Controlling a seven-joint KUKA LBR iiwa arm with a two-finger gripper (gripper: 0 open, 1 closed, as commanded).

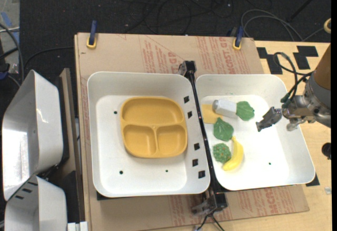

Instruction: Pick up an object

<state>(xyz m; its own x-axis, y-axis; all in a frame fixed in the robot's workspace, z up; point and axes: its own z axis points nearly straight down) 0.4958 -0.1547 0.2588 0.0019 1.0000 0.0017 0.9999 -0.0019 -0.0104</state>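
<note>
End effector (270, 119) hovers over the right white bin (284, 172), fingers apart, gripping nothing, right of the green leafy toy (245, 110).

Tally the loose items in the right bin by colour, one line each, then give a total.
Green: 3, a leafy piece, another leafy piece, a broccoli-like piece
Yellow: 2, a banana, a flat piece
White-grey: 1, a block
Total: 6

Yellow divided tray (154, 133) in left bin (100, 135). Cardboard sheet (158, 51) under both bins, two clamps (92, 34) at far edge. Cables (174, 3) on dark floor.
</note>
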